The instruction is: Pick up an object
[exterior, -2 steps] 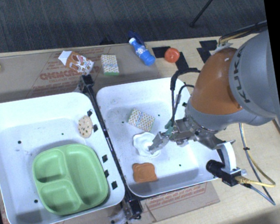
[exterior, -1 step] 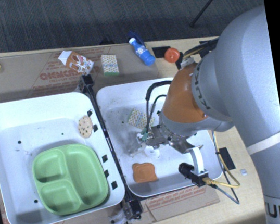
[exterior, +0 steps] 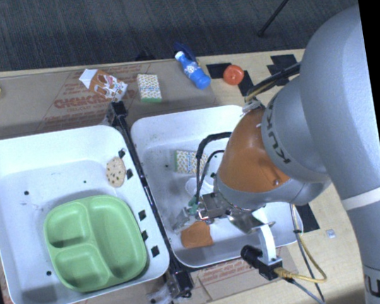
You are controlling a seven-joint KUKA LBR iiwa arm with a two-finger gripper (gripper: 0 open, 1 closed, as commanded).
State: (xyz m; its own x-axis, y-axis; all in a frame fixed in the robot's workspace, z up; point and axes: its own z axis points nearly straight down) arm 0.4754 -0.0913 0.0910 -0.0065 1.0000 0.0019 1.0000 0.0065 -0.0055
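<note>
My gripper [exterior: 198, 214] reaches down into the right bin [exterior: 158, 188], low over its floor near the front. An orange-brown block [exterior: 197, 235] lies just in front of it, close to the bin's front wall, not visibly between the fingers. A small patterned packet [exterior: 186, 160] lies farther back in the same bin. Some pale or clear item [exterior: 181, 218] sits by the gripper's left side, hard to make out. The arm's orange band [exterior: 249, 163] and grey body cover the bin's right half.
The left bin [exterior: 6, 162] holds a green divided tray [exterior: 95, 241] and a round cookie [exterior: 115, 172] near its right wall. Behind the bins lie a snack bag [exterior: 104, 85], a small box [exterior: 149, 87], a blue bottle [exterior: 193, 70] and an orange ball [exterior: 233, 73].
</note>
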